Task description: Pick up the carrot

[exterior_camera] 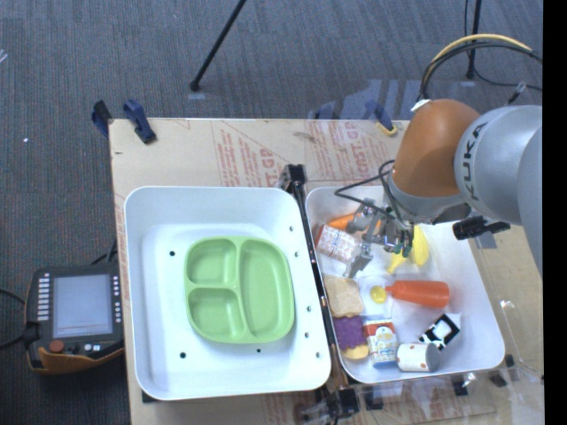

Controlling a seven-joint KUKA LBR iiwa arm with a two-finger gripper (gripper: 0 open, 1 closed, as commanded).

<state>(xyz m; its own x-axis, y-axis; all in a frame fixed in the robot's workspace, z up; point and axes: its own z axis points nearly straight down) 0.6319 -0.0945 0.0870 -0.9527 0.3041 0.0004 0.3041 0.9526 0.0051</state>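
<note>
One carrot (416, 292) lies flat in right bin (483, 321), near gripper (372, 251) | fingers look spread, pinching nothing | we judge it light, stiff, slick: grasp mid-length across its width.

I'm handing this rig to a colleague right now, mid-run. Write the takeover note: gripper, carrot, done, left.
Gripper: hovering low in the right bin, over its upper middle; nothing visible between the fingers.
Carrot: lying flat in the right bin, below and to the right of the gripper, its tip by a small yellow piece.
Left bin: holds a green divided plate.
Done: approach only.
Left: move over the carrot, grasp it, lift.
</note>
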